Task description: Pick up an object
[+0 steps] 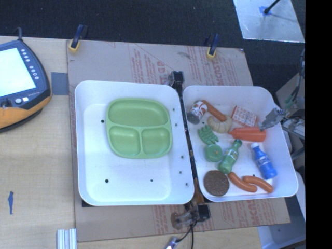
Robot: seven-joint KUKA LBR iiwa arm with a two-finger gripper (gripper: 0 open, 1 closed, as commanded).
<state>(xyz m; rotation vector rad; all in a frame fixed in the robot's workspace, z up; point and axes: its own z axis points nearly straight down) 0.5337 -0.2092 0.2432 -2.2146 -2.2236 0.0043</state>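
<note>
Nearest the camera in the right bin (288, 188), a brown disc (216, 183) and two orange sausages (250, 183) are lying just beside each other. If you are going for either one, a neighbour is likely getting nudged or dragged along.

Mid-bin, a blue bottle (263, 161) and a green bottle (230, 157) are lying on their sides. Both look round and are probably going to roll out of a closing grasp.

Further back, the gripper (272, 118) is sitting at the right bin's right wall, just beside the end of an orange carrot-like piece (249, 134) and near a red-and-white packet (244, 116). You are not getting enough detail to say how the gripper is set, so record it as cannot tell. Nothing is showing as held.

Main risk here: the gripper is working so close to the wall that a descent may be catching the rim instead of the piece (the carrot-like piece is your likeliest pick, being nearest). The packet lies flat and may be slipping under a pinch.

Farther still, a can (196, 111) and a pale lump (220, 124) are crowding together. The left bin (129, 191) is carrying a green divided plate (139, 127), well apart from the gripper.
</note>
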